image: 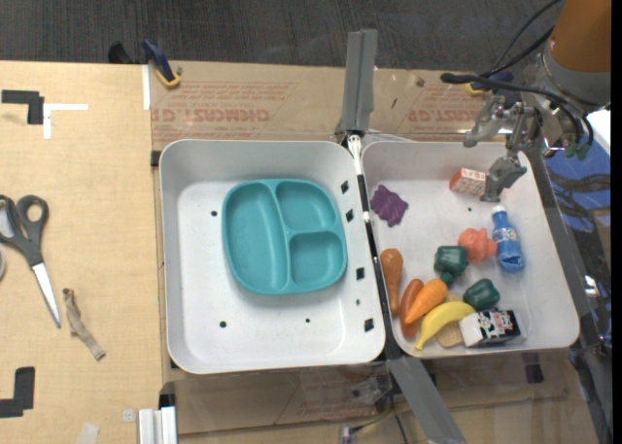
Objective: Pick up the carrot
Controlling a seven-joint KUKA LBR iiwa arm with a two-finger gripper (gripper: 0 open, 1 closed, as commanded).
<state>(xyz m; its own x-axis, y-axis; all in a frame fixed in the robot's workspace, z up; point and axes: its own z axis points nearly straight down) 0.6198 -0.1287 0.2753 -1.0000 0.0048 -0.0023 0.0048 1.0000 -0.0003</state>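
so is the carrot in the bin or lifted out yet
In the bin. The carrot lies flat in the right bin against the banana; the gripper is apart from it.

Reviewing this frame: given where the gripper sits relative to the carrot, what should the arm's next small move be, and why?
Probably travel toward the near left part of the right bin before descending. The gripper is up at the far side, by the small red-and-white box, nowhere near the carrot, which lies low in the bin, wedged between the banana and a brown sausage-like piece.
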